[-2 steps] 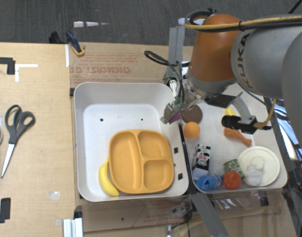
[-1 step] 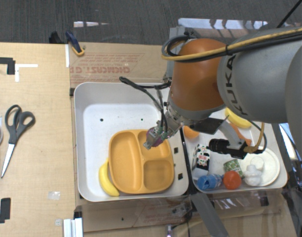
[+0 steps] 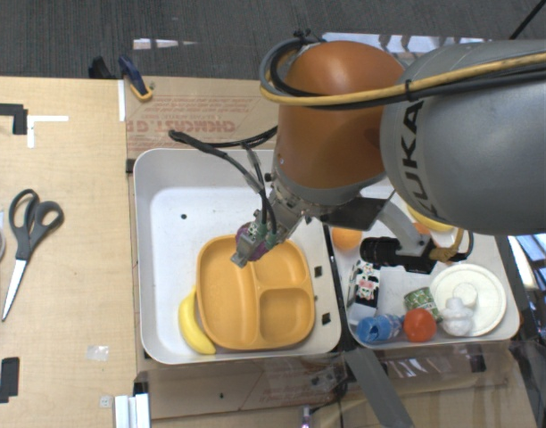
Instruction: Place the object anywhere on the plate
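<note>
Pale wood makes up the surface (image 3: 59,266), with a pair of scissors (image 3: 28,230) lying at its left, well apart from the work. Next comes the left white bin (image 3: 161,239), holding a yellow divided plate (image 3: 255,306) with a banana (image 3: 193,328) tucked against the plate's lower left edge. The gripper (image 3: 255,239) hangs over the plate's upper rim, clamped on a small object (image 3: 252,235) that looks purple and green, its exact kind too small to tell. Since the object sits right at the rim, I judge the step is the release, and it would go best if the gripper moved a little toward the plate's middle and lowered before letting go, so the object cannot roll off into the bin. Farther right, the second bin (image 3: 509,328) holds an orange (image 3: 347,237), a cow-patterned carton (image 3: 367,285) and a white lidded cup (image 3: 467,298).
</note>
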`<state>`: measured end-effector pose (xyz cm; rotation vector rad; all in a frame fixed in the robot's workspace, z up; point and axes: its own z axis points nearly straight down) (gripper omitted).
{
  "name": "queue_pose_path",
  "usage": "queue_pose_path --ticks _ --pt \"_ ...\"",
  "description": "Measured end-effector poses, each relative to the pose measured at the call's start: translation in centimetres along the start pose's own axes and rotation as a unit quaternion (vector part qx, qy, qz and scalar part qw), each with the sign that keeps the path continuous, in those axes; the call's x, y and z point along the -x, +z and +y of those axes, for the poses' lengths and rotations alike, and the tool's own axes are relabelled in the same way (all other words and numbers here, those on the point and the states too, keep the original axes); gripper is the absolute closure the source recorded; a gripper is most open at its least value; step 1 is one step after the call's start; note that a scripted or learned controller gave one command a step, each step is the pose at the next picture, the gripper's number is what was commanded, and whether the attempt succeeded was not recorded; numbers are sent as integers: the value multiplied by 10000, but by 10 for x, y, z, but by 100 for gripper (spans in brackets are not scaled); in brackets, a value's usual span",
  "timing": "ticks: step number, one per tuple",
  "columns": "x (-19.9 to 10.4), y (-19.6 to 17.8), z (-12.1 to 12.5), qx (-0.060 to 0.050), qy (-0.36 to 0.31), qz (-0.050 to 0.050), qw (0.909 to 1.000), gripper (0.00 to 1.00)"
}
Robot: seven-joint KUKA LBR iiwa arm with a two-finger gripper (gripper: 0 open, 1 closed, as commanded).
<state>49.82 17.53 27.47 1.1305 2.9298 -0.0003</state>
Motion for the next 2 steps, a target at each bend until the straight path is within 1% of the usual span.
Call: queue_pose_path --ticks 1,2 --pt "-28 -16 2 8 -2004 -4 9797 100" --pt "-28 -16 2 8 -2002 -4 9798 0"
